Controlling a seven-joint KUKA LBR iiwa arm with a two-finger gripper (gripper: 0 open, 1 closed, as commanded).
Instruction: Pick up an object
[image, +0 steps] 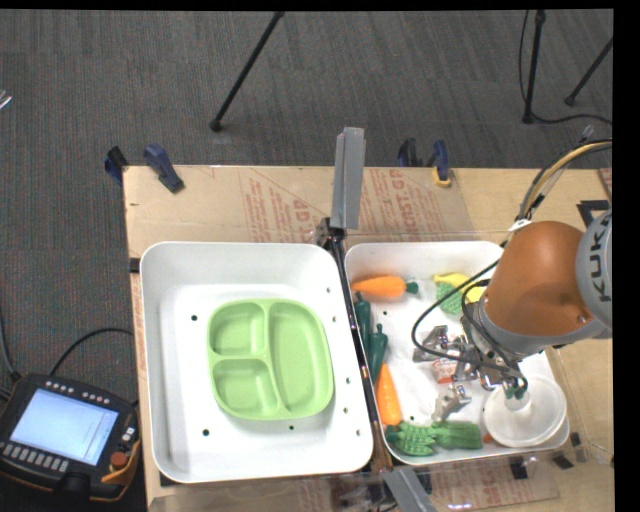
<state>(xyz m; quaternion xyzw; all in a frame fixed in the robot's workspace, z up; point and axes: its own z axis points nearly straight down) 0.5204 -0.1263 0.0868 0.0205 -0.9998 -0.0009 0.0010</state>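
My arm (600, 270) has big letters on its grey side, and I can read "KU" there before the edge cuts the word off. The brown cardboard sheet (280, 200) under the bins has red printing on it. That printing is upside down and too blurry for me to read. I can read no other words or numbers.

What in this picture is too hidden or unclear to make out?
- Claw: its fingers blur into clutter, so open or shut is unclear.
- Yellow toy: partly hidden behind the arm.
- Small red thing: under the claw, too small to identify.
- Handheld screen: cut off by the bottom edge.
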